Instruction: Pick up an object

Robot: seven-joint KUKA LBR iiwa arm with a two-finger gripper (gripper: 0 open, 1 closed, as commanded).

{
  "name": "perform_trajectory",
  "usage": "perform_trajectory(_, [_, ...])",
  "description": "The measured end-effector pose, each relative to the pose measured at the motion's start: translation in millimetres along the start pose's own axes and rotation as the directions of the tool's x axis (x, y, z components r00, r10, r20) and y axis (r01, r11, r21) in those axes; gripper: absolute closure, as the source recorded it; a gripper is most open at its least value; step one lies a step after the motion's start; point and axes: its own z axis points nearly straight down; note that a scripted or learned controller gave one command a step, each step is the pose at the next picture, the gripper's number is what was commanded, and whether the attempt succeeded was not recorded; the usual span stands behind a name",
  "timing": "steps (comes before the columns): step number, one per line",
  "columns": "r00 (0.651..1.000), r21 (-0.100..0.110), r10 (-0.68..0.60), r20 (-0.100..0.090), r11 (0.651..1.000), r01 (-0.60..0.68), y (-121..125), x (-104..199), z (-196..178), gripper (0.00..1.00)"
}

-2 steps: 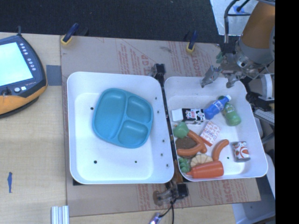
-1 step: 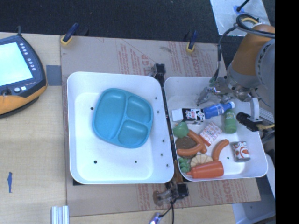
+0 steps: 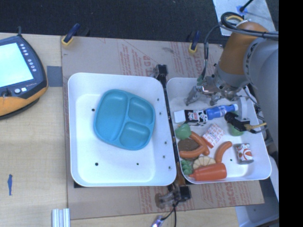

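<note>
- The hand [image 3: 204, 94] hangs low over the right bin [image 3: 265, 167], up in its 11 o'clock corner, with the grey arm [image 3: 258, 65] coming in from 3 o'clock
- Its metal fingers [image 3: 193, 96] look spread apart with nothing between them, so to me nothing is picked yet
- Closest candidate is the toothpaste tube [image 3: 204, 114], white and blue, lying flat just at 6 o'clock of the hand and running 9 to 3 across the bin
- Below it things get crowded: a hot dog [image 3: 191, 145], a loose sausage [image 3: 222, 151], a carrot [image 3: 208, 173], a red and white packet [image 3: 214, 134], a small can [image 3: 244, 152] over at 4 o'clock, all near or touching each other
- I'd go for the tube: drop straight down across its narrow width, fingers either side, near the middle so it doesn't tip when lifted
- Watch the bin wall at 9 o'clock and the dark green thing [image 3: 235, 124] beside the blue cap end, a finger could catch either one
- Left bin [image 3: 78, 126] just has a blue divided plate [image 3: 125, 119], flat and wide, bad for a pinch, so I'd skip it
- The worktop [image 3: 33, 150] also carries a yellow control pad [image 3: 19, 77] way off at 9 o'clock, not in the way
</note>
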Motion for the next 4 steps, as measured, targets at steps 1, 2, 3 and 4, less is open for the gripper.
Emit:
perform_trajectory(1, [1.000, 0.002, 0.000, 0.000, 1.000, 0.000, 0, 14, 0, 0.00])
perform_trajectory(2, [1.000, 0.004, -0.002, 0.000, 1.000, 0.002, 0, 12, -10, 1.00])
perform_trajectory(3, [1.000, 0.005, -0.002, 0.000, 1.000, 0.002, 0, 12, -10, 0.00])
perform_trajectory(4, [1.000, -0.004, 0.004, 0.002, 1.000, -0.004, 0, -47, 0, 0.00])
